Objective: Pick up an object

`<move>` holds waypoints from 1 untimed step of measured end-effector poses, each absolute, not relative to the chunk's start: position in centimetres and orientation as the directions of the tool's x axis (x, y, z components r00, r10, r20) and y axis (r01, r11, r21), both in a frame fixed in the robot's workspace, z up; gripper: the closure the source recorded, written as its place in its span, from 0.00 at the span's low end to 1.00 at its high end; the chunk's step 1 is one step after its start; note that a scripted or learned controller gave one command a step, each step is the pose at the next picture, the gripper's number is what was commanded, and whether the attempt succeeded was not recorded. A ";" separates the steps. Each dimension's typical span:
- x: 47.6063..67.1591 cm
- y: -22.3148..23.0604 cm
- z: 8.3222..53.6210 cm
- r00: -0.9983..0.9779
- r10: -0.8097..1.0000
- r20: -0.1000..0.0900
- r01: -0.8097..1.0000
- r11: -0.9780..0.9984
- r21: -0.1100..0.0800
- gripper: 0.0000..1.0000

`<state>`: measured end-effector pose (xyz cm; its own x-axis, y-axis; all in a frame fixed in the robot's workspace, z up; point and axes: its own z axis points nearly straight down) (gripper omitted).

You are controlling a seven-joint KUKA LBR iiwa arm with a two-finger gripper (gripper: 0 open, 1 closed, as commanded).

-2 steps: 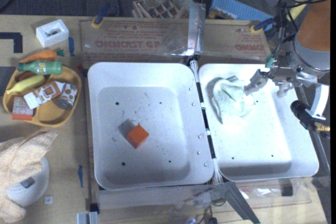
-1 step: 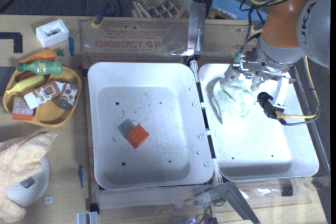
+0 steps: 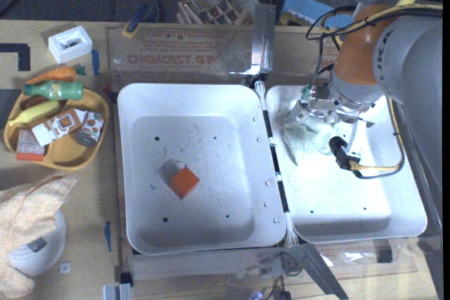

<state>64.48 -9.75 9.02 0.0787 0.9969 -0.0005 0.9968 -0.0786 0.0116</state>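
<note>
An orange-red block lies on the floor of the left white bin, a little left of that bin's middle. Over the far left part of the right white bin hangs my gripper, pointing down below the orange wrist band. It is well to the right of the block, across the divide between the bins. A crumpled clear piece of plastic lies on the bin floor under and beside the gripper. The wrist hides the fingertips.
A black cable loops from the wrist over the right bin. A yellow bowl with toy food sits left of the bins, with a cloth in front of it. A clear plastic box lies behind the left bin.
</note>
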 end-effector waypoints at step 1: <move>58.2 -16.2 15.0 0.079 0.997 0.000 0.997 -0.079 -0.002 0.00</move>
